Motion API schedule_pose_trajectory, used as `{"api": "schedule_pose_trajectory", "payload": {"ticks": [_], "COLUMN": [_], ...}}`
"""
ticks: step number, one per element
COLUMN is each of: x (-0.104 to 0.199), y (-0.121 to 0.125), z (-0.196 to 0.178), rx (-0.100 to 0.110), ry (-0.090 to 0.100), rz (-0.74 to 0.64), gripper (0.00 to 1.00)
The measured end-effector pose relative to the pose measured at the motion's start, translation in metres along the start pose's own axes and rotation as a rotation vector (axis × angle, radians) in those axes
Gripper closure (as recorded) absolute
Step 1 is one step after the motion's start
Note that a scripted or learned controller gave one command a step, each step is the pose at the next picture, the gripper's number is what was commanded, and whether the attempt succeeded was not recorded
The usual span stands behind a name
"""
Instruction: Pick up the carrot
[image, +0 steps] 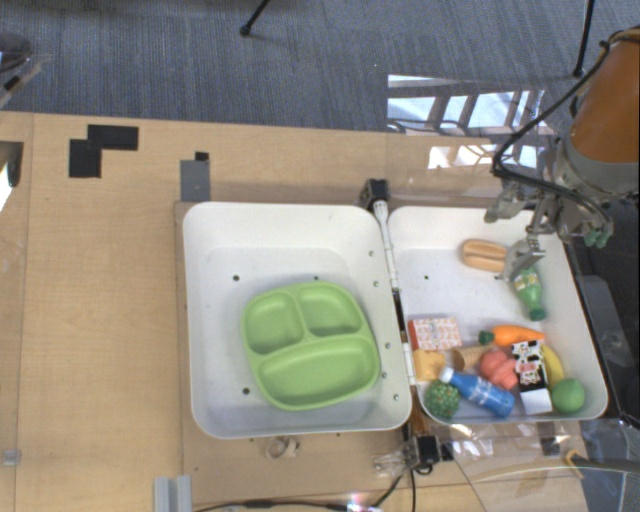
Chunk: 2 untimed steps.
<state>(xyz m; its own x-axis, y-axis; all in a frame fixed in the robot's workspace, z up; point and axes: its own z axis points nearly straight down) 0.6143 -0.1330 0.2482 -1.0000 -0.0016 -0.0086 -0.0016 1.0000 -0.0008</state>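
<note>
Hanging over the far right part of the right bin (585, 330), my pincer (524, 258) points down beside the hot dog bun (484, 256) and just above the small green bottle (529, 292). From this slanted view the tips blur into the bottle's cap, so I cannot tell whether anything sits between them or how wide they stand.

The carrot (518, 336) lies nearer the camera than my pincer, in the right half of the same bin. Its long axis runs almost straight left to right across the bin. The green leafy end (487, 337) points left, toward the divider between the bins, and the orange body stretches right, toward the bin's outer wall. It rests on top of the toy clutter: a reddish-pink piece (496, 364) lies just under it, and the black-and-white cow-patterned carton (527, 362) touches its near side. The yellow banana (552, 365) and a green ball (568, 395) lie further toward the near right corner.

Left of the carrot sit a small pink patterned box (435, 331), a yellow block (428, 365), a blue bottle (478, 391) and a dark green broccoli-like piece (443, 399).

The left bin (215, 300) holds a green divided plate (312, 343), well apart from my arm (606, 110).
</note>
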Motion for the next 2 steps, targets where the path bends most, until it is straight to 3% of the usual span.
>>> {"api": "schedule_pose_trajectory", "payload": {"ticks": [1,2], "x": [0.077,0.099], "y": [-0.024,-0.056], "z": [0.135,0.158], "rx": [-0.003,0.0], "ry": [0.007,-0.006], "rz": [-0.276,-0.327], "gripper": [0.0,0.0]}}
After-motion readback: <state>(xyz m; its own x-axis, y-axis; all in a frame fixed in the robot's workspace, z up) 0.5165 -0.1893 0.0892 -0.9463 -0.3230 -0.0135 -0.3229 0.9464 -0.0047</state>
